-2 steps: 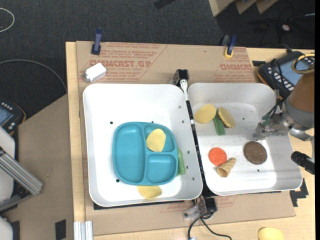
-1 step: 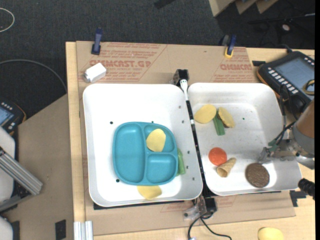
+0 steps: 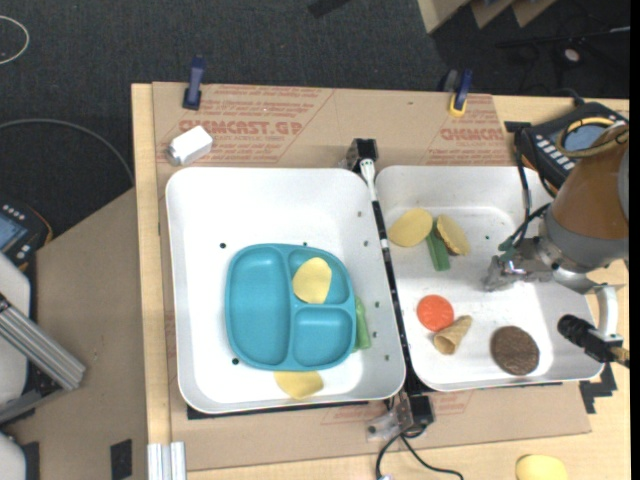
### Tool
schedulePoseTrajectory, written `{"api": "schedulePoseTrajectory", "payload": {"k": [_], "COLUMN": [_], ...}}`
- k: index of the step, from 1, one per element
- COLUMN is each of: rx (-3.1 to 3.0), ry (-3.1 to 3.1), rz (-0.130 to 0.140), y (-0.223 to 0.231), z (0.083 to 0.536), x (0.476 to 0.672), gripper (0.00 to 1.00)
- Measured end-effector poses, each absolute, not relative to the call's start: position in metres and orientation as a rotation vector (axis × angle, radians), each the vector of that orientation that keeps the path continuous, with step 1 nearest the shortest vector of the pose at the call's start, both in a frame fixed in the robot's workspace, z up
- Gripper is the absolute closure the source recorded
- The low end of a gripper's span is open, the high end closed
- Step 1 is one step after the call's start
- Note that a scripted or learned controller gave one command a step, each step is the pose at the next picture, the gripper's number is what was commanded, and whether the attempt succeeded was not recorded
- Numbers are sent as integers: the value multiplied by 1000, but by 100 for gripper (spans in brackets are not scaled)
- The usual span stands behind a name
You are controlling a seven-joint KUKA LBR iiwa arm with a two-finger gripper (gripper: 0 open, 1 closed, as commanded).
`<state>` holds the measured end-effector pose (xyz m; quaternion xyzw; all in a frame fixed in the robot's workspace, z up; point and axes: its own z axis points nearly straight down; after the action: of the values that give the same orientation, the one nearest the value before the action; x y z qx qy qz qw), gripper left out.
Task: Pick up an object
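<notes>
cardboard sheet point(image 3: 300, 133) | blue clamp point(image 3: 194, 83) on its back edge | white block point(image 3: 190, 145) lying on it, back-left

We're looking down on a robotics lab here: a grey, orange-banded arm point(image 3: 592, 203) leans over a bench point(image 3: 150, 298) with two white bins point(image 3: 192, 268), printed cardboard point(image 3: 300, 120) pinned by blue clamps point(image 3: 193, 82), a control pendant point(image 3: 548, 151), aluminium framing point(image 3: 42, 346), dark carpet point(image 3: 110, 28).

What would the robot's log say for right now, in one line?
end effector: over right bin | nearby: orange disc, cone, brown cookie | left bin: blue plate with yellow chip
</notes>
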<state>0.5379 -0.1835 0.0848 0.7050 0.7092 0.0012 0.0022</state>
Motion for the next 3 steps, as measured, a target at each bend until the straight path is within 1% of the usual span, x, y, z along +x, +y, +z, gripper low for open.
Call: {"api": "schedulePoseTrajectory", "payload": {"k": [1, 2, 3], "rx": [2214, 2224, 2230], "ry": [2217, 2222, 2222], "rz": [2, -2, -5], "y": [-226, -224, -225], "z": [86, 85, 84], "x": [587, 562, 493], "gripper": [100, 100, 100]}}
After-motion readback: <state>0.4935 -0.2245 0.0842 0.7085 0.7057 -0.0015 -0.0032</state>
